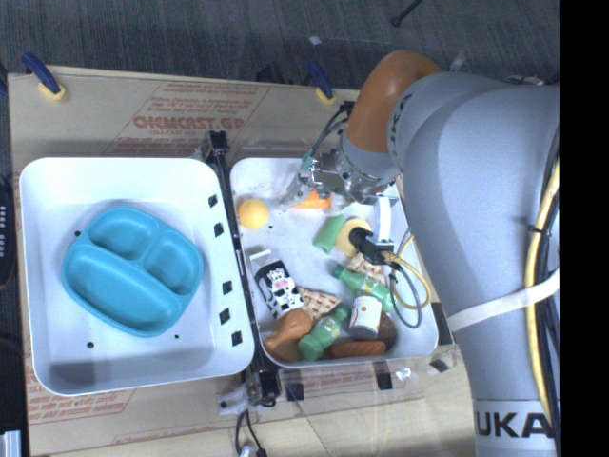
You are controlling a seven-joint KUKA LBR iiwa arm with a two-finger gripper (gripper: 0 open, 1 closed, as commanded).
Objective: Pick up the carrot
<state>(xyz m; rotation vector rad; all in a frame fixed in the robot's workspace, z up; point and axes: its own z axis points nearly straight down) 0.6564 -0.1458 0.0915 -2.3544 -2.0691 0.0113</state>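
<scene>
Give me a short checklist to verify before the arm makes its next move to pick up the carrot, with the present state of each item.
1. Carrot is located: ok, an orange piece near the back of the right bin.
2. Gripper is near the carrot: ok, right above or against it.
3. Carrot is between the fingers: cannot tell, the wrist hides the contact.
4. Fingers are open or shut: cannot tell.
5. Neighbours are apart from the carrot: ok for the yellow ball, which lies a little to its left.
6. Blue divided tray is out of the way: ok, it lies in the left bin.
</scene>
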